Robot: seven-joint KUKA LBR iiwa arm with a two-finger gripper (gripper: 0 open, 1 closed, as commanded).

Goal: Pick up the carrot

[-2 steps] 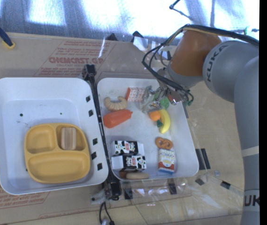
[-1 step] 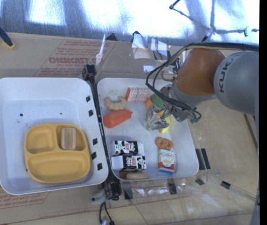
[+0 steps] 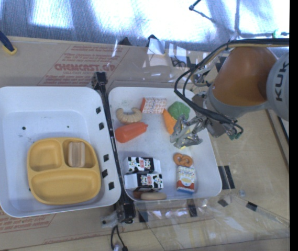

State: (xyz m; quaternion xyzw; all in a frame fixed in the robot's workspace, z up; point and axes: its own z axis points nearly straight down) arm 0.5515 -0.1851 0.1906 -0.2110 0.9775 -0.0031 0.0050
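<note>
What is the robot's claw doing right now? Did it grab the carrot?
Gripper: right beside the carrot in the right bin; a grab cannot be told.

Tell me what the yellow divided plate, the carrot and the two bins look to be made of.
Yellow divided plate: likely molded plastic, matte; uniform color, rounded compartment walls.
Carrot: apparently toy plastic, smooth; flat orange body with solid green top, partly hidden by the gripper.
Left bin and right bin: probably thin plastic, semi-gloss white; soft rounded corners and faint sheen.
</note>
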